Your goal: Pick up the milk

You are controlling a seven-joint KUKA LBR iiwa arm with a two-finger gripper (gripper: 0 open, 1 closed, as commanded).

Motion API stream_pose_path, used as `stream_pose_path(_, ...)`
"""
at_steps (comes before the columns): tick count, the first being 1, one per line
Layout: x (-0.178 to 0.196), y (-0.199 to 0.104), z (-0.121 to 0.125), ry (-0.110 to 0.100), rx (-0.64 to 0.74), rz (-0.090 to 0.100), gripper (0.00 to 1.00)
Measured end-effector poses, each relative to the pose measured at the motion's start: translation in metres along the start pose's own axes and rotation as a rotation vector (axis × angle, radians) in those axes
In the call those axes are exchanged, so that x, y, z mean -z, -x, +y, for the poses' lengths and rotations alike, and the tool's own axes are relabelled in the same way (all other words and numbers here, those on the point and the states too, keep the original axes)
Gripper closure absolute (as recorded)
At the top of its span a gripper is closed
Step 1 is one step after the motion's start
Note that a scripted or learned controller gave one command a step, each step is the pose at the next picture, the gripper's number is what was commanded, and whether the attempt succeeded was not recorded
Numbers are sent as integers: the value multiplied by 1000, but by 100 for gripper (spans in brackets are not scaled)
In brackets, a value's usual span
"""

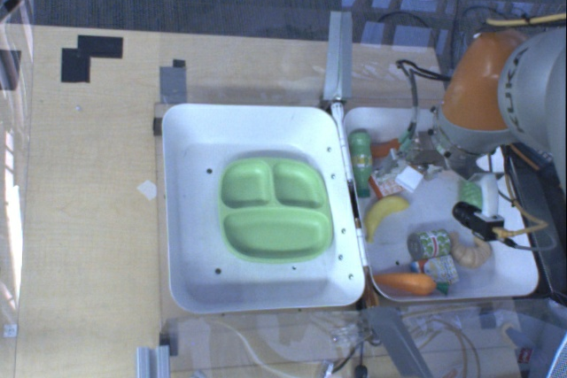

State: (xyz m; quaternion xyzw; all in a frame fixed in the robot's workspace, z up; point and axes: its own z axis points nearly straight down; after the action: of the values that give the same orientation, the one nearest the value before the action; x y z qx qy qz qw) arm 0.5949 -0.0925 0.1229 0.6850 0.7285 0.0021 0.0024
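Note:
The milk (388, 184) is a small red and white carton lying in the right bin (523, 279), near its left wall, between a green bottle and a banana. My gripper (415, 158) hangs just above and to the right of the carton, at its upper right corner. The grey arm with its orange band (474, 93) reaches in from the right and hides the bin's far right part. I see nothing lifted off the bin floor.
The right bin also holds a green bottle (360, 151), a banana (384, 212), a can (431, 243), a carrot (406, 283), a beige lump (475, 254) and a green and white item (472, 193). The left bin (190, 190) holds a green divided plate (275, 210).

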Motion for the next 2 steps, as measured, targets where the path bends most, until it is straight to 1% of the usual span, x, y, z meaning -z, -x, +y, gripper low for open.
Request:
stream_pose_path(1,10,0,1,3,2,0,100)
stream_pose_path(2,90,-39,-21,-3,-247,0,100)
